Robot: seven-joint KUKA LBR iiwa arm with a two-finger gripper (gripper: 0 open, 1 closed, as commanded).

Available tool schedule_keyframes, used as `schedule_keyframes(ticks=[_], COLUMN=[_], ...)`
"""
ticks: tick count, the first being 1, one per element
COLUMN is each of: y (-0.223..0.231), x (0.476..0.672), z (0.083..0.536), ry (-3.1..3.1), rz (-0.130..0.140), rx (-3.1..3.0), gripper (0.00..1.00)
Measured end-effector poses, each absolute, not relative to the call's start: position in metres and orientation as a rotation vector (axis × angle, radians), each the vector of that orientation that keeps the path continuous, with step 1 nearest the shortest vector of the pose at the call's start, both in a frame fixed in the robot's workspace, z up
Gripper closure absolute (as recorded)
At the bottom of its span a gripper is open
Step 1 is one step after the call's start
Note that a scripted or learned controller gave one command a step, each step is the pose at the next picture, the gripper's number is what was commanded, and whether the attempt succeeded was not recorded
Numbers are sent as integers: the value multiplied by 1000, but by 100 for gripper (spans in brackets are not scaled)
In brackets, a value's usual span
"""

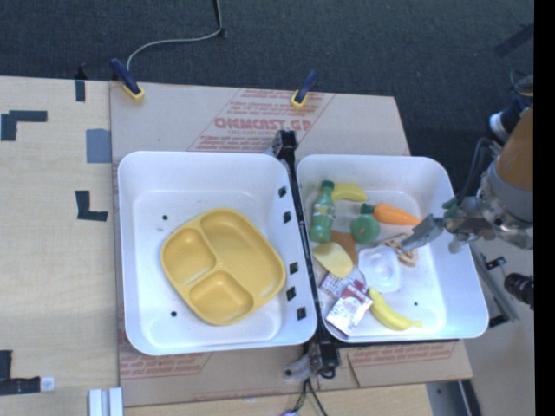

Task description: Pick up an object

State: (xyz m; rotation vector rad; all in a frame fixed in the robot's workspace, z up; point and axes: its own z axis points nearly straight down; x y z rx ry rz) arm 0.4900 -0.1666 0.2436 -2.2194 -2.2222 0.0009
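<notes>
In the camera view my claw (pixel 414 239) hangs low in the right bin (pixel 460 297), centre right of frame, beside the carrot (pixel 397 216); whether it is open I cannot tell; nothing looks lifted, so the pick remains

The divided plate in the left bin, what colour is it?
Yellow. The divided plate lies in the left bin, seen clearly in the camera view.
</notes>
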Motion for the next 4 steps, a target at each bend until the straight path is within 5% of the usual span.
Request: schedule_keyframes(ticks=[1,3,4], y=[-182,-104,-108], x=[487,621,664], z=[123,87,86], ry=[-2219,-2227,-2217], rz=[2,-2,22], rx=[-2219,-2225,-2213], gripper=[0,0,0])
